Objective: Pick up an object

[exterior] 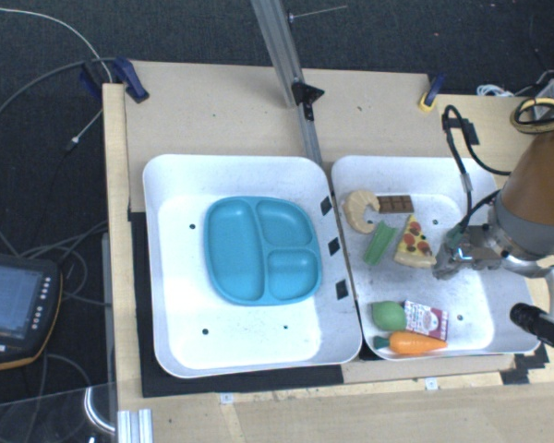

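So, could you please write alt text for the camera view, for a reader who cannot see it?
A grey robot arm reaches from the right, its gripper low in the right bin beside a toy pizza slice. That bin also holds a bagel piece, chocolate bar, green pepper, carrot and red carton. The left bin holds a blue divided plate.

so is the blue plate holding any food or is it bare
Bare. The blue divided plate in the left bin shows clean compartments; the pizza slice and carrot lie in the right bin.

I can't read any text; print on the small red carton (pixel 425 318) below the gripper (pixel 446 261) is blurred.
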Available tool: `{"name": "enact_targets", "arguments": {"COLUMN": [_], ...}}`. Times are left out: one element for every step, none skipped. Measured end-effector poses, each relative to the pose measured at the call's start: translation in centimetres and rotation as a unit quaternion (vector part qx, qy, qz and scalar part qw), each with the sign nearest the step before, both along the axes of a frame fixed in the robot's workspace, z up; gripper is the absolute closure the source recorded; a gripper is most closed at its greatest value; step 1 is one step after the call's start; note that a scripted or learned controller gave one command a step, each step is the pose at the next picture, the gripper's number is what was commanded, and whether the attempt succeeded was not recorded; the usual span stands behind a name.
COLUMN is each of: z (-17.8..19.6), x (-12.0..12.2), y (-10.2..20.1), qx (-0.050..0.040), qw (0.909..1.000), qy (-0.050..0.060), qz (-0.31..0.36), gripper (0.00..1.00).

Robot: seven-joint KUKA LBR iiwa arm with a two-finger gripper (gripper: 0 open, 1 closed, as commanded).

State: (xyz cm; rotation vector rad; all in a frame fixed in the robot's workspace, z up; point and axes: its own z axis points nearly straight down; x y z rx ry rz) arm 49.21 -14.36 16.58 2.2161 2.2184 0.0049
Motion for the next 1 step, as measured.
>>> {"name": "enact_targets", "arguments": {"z": [4.34], "x": [0.08], "y": [0.45], "qx": [0.0005], "qw": [1.0], "qy": [0.001], "qz": [0.0], "gripper": [1.0]}}
